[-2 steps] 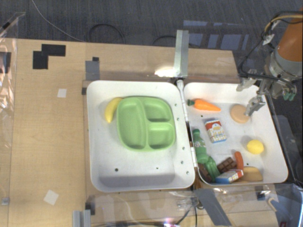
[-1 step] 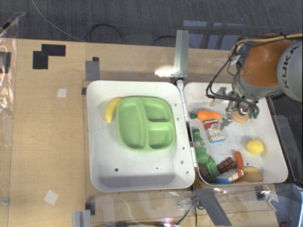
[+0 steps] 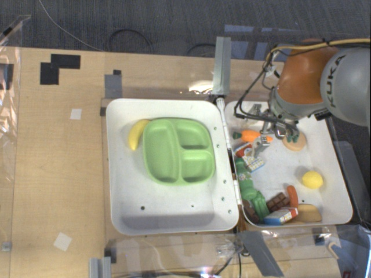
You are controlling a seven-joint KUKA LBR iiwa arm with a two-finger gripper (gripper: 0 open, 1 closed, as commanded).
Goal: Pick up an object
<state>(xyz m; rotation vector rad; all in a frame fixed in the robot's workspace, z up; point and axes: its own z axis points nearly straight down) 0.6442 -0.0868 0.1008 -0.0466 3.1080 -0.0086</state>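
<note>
Arm low over the right bin, reaching into the toys — nothing lifted yet, as far as I can judge.

Nearest, the right bin (image 3: 342, 213) holds a heap — a chocolate bar (image 3: 277, 201), a yellow lemon (image 3: 312, 179), a carrot (image 3: 250, 135). The gripper (image 3: 268, 136) hangs by the carrot; its grip I cannot tell. Next it must close squarely, then rise. The left bin (image 3: 124, 172) holds a green plate (image 3: 177, 150) and a banana (image 3: 136, 133).

The wooden bench (image 3: 58, 172) bears two shallow white bins side by side. The right bin (image 3: 339, 178) sits directly under the pincer (image 3: 272, 133); the left bin (image 3: 124, 201) lies well off to the pincer's left, the two rims touching.
</note>
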